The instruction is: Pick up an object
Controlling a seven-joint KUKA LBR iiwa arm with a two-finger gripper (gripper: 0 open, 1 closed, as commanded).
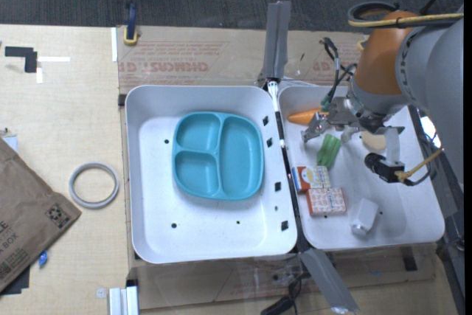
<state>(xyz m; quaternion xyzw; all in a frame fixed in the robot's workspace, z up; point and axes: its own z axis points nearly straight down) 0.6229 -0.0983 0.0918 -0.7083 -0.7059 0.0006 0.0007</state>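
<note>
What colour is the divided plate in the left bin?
The plate is light blue, a turquoise shade, seen clearly in the camera view.

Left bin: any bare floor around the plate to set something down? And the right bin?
Left bin: the blue plate sits mid-bin; bare floor runs along the near wall below it and in a strip by the left wall. Right bin: crowded at the far end, with carrot, green item, boxes and the arm; bare floor at the near right, past the grey piece.
</note>
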